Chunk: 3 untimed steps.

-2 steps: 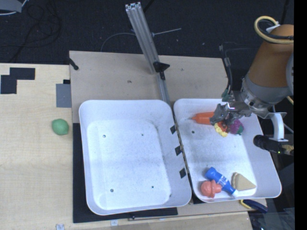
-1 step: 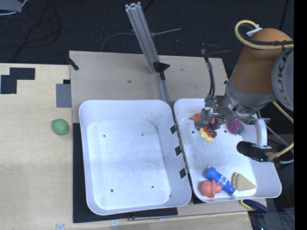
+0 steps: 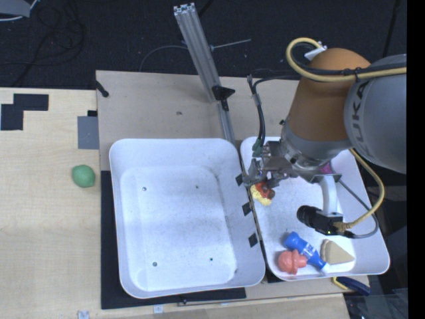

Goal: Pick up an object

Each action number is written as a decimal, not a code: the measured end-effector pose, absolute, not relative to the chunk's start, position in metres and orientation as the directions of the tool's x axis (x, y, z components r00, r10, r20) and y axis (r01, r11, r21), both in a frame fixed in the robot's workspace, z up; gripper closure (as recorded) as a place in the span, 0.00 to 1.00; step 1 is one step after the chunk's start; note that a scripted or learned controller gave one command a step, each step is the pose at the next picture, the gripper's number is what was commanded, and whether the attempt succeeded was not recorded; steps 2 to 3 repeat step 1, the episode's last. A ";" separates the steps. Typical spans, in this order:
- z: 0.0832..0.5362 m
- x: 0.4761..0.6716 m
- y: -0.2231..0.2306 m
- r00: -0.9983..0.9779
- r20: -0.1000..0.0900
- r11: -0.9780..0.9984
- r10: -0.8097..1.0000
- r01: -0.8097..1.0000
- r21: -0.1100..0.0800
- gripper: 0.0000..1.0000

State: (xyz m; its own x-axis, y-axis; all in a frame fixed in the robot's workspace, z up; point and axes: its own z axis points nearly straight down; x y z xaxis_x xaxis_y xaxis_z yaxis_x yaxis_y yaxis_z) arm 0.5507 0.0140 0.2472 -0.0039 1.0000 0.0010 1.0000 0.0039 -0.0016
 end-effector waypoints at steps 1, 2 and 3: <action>0.245 0.528 0.071 -0.004 0.001 0.004 1.000 1.000 -0.001 1.00; 0.245 0.528 0.071 -0.004 0.001 0.004 1.000 1.000 -0.001 1.00; 0.245 0.528 0.071 -0.004 0.001 0.004 1.000 1.000 -0.001 1.00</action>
